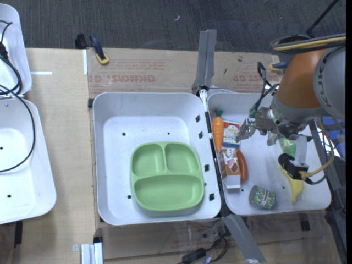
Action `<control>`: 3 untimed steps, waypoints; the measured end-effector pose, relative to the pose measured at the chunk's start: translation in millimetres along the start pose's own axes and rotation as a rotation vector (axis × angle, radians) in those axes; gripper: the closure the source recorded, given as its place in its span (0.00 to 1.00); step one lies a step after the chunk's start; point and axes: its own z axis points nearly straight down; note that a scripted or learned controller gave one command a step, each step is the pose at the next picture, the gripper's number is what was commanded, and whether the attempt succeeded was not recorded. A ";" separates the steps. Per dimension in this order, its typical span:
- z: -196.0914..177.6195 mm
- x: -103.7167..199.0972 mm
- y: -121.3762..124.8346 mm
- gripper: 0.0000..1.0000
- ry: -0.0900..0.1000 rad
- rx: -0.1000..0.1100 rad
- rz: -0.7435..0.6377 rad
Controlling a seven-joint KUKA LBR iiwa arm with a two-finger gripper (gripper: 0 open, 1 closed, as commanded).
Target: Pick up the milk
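You have the bench (55,70) spread under the camera with the two white bins side by side: the left bin (110,147) at the centre of the view and the right bin (264,164) toward four o'clock of it. The grey arm (308,81) with its orange band enters from three o'clock and hangs over the right bin's upper half. In the left bin, a green divided plate (166,176) lies toward that bin's five o'clock. In the right bin, the milk carton (231,169) lies flat against the wall at nine o'clock, with an orange carrot (218,131) just beside it at its eleven o'clock, near the same wall. A yellow banana (295,187) lies at the bin's four o'clock, and a small green can (263,197) rests on its side at six o'clock. The gripper (247,130) sits at the bin's ten o'clock, just above the top end of the carton; you cannot tell from here whether it is released or clenched.
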 end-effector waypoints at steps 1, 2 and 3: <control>34.9 -0.6 -13.8 0.00 -0.001 -0.039 -0.287; 44.5 -0.3 30.1 0.00 -0.001 -0.017 -0.238; 46.0 -16.8 -30.9 0.00 0.000 -0.011 -0.332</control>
